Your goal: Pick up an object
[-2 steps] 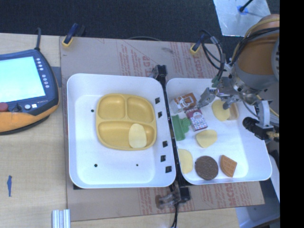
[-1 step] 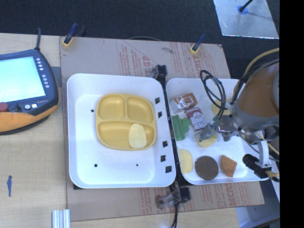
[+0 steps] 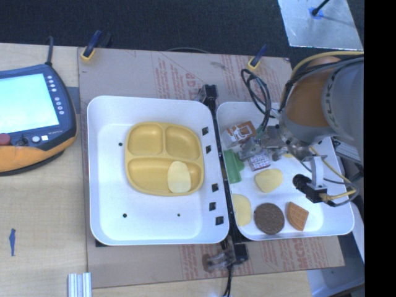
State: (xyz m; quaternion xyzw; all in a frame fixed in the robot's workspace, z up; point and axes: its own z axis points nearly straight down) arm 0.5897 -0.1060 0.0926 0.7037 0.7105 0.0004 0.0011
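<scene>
I see arm reaching in over right bin. Gripper low over bin's upper left, amid small packets: brown wrapper, white-and-red packet. Can't tell gripper state; metal parts blur together. Nothing visibly between them. Green block against bin's left wall. Pale yellow piece mid-bin, just below gripper. Along front: yellow piece, brown round cookie, orange wedge. Left bin carries yellow divided plate with pale oval slice in its front compartment. Tablet pendant on counter far left.
</scene>
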